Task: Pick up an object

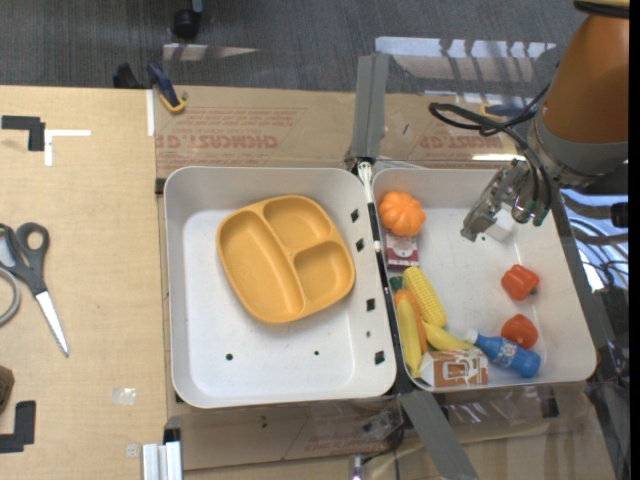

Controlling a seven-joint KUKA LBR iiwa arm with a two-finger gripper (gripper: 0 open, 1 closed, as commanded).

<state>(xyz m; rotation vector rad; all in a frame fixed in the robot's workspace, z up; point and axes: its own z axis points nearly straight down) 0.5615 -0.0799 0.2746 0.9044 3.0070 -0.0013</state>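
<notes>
Gripper (497, 208) poised at the far right of the right bin (572, 353); nothing lifted.
Finger state could not be told. The pumpkin (401, 212), corn (424, 296) and bottle (508, 355) were seen resting untouched in the bin.

right bin (575, 298) middle: open floor | left wall: corn (423, 294), banana (408, 333) crowd it

One fixed overhead camera, slanted down on both white bins (180, 298) from mid-distance
</notes>
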